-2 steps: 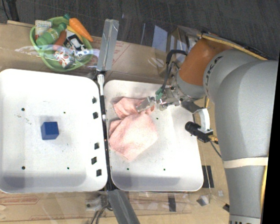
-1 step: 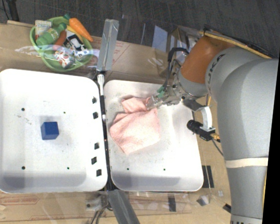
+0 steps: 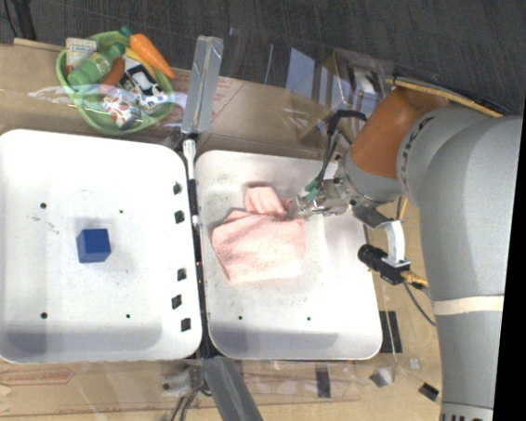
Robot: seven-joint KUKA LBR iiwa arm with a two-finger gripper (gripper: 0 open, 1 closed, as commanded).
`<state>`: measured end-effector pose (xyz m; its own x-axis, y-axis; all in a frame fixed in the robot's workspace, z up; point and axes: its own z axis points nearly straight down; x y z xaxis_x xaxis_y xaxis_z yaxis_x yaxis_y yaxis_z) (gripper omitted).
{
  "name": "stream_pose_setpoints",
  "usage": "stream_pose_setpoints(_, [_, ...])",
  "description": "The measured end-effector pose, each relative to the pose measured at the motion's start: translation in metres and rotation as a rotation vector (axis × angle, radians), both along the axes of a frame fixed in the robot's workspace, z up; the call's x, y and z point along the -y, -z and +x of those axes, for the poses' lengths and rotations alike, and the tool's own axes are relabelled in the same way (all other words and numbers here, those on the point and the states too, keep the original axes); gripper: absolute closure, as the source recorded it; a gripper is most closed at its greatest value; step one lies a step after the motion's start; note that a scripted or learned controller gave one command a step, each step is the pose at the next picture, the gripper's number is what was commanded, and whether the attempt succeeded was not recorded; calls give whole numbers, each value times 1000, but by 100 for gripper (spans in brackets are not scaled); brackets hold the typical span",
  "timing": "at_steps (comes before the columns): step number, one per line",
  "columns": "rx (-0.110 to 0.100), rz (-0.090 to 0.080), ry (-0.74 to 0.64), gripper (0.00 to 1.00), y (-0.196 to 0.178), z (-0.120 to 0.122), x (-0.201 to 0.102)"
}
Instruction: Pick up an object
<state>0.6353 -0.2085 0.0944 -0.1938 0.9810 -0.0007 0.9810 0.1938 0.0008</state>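
A crumpled pink cloth (image 3: 260,236) lies in the right bin (image 3: 344,330), toward its far middle. My gripper (image 3: 307,203) is low over the cloth's far right corner, touching or nearly touching the fabric there. The grey arm with its orange band comes in from the right above it. A blue cube (image 3: 94,244) rests in the left bin (image 3: 9,318), left of its middle.
A green bowl (image 3: 118,82) packed with toy vegetables and small packets stands on the bench behind the left bin. A grey divider with black clips (image 3: 185,243) runs between the bins. Cardboard bench surface surrounds them.
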Motion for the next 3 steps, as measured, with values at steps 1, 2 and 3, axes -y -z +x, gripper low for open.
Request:
stream_pose_setpoints(1, [-1,0,-132,100,-134,-1,-56])
stream_pose_setpoints(2, [-2,0,-183,100,-122,22,-91])
stream_pose_setpoints(3, [-6,0,-146,100,-120,21,-156])
